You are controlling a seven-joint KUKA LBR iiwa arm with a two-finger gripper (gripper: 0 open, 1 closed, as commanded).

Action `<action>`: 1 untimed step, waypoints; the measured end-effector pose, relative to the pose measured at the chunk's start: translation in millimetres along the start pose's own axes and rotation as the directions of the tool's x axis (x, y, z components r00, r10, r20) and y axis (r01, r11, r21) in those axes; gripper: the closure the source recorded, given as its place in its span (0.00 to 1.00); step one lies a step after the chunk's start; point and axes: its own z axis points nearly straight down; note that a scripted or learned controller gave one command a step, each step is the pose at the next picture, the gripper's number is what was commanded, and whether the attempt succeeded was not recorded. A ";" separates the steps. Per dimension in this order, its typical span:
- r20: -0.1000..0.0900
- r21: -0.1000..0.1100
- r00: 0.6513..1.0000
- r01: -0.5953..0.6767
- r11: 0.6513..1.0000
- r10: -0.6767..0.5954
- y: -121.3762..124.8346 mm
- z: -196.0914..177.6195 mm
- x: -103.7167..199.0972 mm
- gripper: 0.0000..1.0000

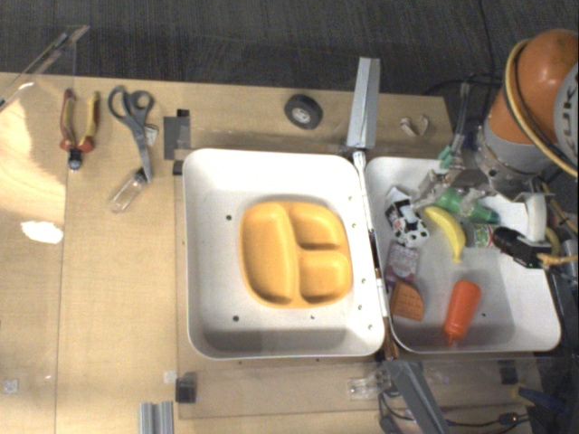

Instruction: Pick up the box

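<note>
A small black-and-white box (405, 221) lies in the right bin (534, 328), near its left wall. The gripper (455, 191) hangs over the back of that bin, above the top end of a yellow banana (449, 230) and to the right of the box. Nothing shows held in it. The arm's grey and orange wrist (538, 89) reaches in from the upper right and hides the bin's back right corner.
In the right bin also lie a greyish packet (403, 260), a brown biscuit-like piece (408, 302), an orange carrot-shaped item (460, 310) and a green item (482, 215). The left bin (208, 242) holds a yellow divided tray (295, 251). Scissors (138, 125) and pliers (78, 125) lie on the bench at left.
</note>
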 end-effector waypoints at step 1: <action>0.000 -0.002 0.996 -0.094 0.996 0.094 -23.1 118.8 0.3 0.00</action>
